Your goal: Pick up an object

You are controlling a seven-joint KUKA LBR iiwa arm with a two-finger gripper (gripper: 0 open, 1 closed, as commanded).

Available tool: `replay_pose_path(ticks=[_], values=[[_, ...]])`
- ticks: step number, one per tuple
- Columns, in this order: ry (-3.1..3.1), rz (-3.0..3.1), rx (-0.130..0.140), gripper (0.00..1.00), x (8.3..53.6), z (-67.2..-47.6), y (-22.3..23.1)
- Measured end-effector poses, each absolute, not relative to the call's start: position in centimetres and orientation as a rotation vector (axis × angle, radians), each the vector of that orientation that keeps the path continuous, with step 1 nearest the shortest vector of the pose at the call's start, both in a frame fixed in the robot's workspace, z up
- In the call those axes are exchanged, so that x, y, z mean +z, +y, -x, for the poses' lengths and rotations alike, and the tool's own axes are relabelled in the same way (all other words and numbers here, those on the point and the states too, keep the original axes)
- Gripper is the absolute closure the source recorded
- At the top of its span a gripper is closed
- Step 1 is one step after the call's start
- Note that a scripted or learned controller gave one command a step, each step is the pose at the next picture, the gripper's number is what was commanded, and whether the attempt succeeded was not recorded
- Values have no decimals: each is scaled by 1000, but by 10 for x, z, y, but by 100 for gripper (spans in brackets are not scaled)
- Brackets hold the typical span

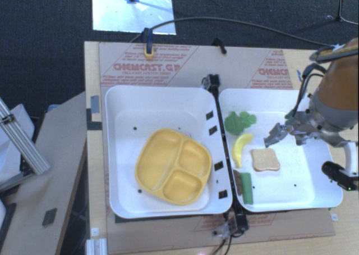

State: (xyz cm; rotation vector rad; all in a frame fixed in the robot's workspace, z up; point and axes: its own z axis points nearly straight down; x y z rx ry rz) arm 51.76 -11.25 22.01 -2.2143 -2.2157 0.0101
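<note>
My gripper (289,137) hangs over the right bin (322,195), open, with nothing between its fingers. It sits just above and to the right of a slice of toast (265,160) lying on the bin floor. A yellow banana (241,148) lies left of the toast. A green broccoli piece (239,121) rests behind the banana. A small green block (247,187) lies by the bin's left wall near the front.
The left bin (120,136) holds a yellow divided plate (173,165). A black divider (223,153) with clips runs between the bins. The arm's grey body and orange band (339,88) stand over the right bin's far right side.
</note>
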Motion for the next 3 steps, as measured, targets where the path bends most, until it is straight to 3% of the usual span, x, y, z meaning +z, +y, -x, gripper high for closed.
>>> replay_pose_path(ticks=[1, 3], values=[[-2226, 2219, -2, 0, 226, -520, -112], [-2221, 2219, 2, 0, 130, -533, -117]])
